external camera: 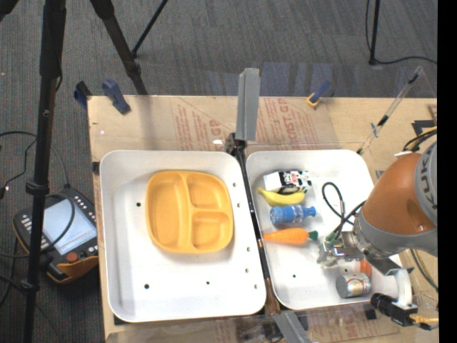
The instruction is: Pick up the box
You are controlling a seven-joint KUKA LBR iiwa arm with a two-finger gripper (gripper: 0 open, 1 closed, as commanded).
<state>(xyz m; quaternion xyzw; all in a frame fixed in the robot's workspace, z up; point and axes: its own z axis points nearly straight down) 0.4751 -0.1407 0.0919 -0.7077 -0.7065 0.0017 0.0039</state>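
The box (290, 180) is a small white carton with black patches, lying at the back of the right bin (357, 164). My gripper (331, 253) hangs low over the right bin's front half, to the right of the carrot's green tip. It is well in front of the box and to its right, apart from it. The orange band of the arm (400, 199) rises behind the gripper at the bin's right edge.
A banana (281, 196), a blue bottle (293, 214) and a carrot (285, 236) lie in a row in front of the box. A silver can (352, 286) lies near the front right corner. The left bin (121, 263) holds a yellow divided plate (190, 211). A black cable (333, 195) loops into the right bin.
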